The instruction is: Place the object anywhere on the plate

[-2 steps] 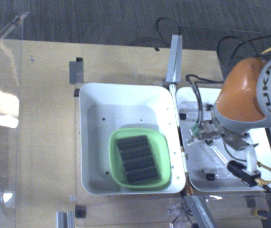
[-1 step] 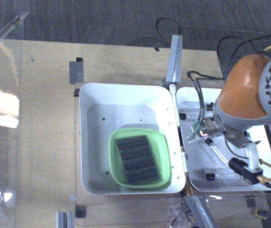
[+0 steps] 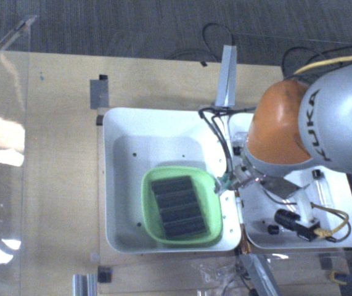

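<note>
Camera view puts the gripper (image 3: 230,182) under the orange-banded wrist, over the shared wall between the two bins, just beside the green plate's right rim. The wrist hides it, so I cannot tell whether it is open or closed, and nothing can be seen in its grasp. The green plate (image 3: 148,193) sits in the left bin (image 3: 111,165), toward that bin's near right corner. A dark ridged object (image 3: 177,208) lies flat on it, well inside the rim and apart from the gripper. The arm's bulk covers much of the right bin (image 3: 342,193). Judging by this layout, the placing step looks finished. The next move calls for a lift straight up, clear of the plate's rim and the bin wall, so the plate is not nudged.
</note>
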You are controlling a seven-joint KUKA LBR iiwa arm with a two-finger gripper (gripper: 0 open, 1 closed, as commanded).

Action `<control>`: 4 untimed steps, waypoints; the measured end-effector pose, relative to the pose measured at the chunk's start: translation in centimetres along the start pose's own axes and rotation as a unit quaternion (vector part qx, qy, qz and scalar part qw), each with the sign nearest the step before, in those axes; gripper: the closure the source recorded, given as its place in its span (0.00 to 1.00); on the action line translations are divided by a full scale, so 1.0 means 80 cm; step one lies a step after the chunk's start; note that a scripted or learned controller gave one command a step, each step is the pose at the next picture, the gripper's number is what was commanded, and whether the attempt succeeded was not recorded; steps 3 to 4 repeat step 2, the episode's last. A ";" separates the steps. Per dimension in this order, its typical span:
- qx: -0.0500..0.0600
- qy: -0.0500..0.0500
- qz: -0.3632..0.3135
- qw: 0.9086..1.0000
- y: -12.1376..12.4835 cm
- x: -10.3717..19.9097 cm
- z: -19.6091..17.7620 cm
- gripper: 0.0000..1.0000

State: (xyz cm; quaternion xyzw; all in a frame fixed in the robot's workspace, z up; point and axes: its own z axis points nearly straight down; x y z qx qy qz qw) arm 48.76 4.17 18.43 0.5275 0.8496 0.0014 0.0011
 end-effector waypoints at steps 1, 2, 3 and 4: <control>-0.001 0.000 -0.061 0.998 0.029 0.058 -0.001 1.00; -0.001 0.000 -0.061 0.998 0.029 0.057 -0.001 0.00; -0.001 0.000 -0.061 0.998 0.029 0.057 -0.001 0.00; -0.001 0.000 -0.061 0.998 0.029 0.057 -0.001 0.00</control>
